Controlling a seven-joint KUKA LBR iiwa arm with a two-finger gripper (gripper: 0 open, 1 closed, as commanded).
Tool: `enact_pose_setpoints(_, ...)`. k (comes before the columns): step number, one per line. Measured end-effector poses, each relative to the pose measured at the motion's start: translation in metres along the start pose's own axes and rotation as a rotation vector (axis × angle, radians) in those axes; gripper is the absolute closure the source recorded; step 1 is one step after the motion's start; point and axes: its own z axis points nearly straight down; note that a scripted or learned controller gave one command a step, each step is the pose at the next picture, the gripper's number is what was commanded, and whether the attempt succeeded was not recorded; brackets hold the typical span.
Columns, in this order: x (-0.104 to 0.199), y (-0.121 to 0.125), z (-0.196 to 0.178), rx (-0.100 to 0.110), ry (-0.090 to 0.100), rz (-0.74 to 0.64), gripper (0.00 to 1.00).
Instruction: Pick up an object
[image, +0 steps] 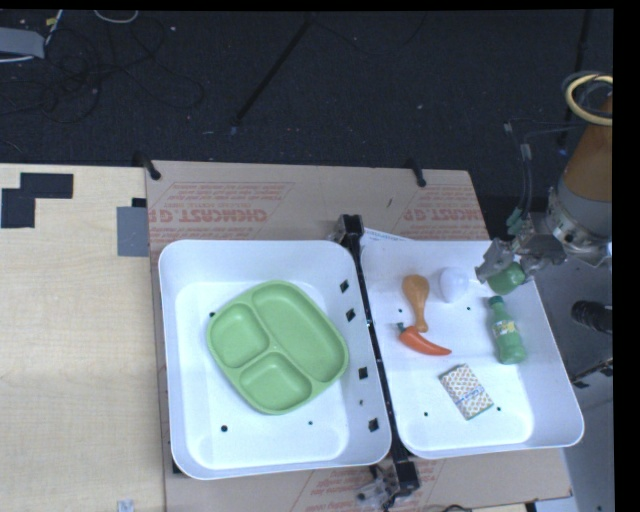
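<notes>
While the gripper (506, 266) hangs over the right bin's (545, 425) upper right edge, its jaw state is impossible to tell. Below it lies a glossy green plastic bottle (507, 331). Left of the bottle sit a white ball (455, 284), a tan drumstick (417, 299), an orange-red pepper (426, 344) and a patterned packet (466, 390). A smooth green three-compartment plate (277, 346) fills the left bin (190, 400).

Two white bins sitting side by side on cardboard sheet (300, 205), black clips (352, 235) joining them along shared edge. Left bin (190, 400) holding green divided plate (277, 345), lying flat, tilted diagonally. Cardboard resting on light wood tabletop (70, 350). Dark floor with cables (270, 60) running behind.
</notes>
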Motion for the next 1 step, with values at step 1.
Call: enact_pose_setpoints(1,0.0511,-0.0145,0.0039,0.008,0.003,-0.002,1.0)
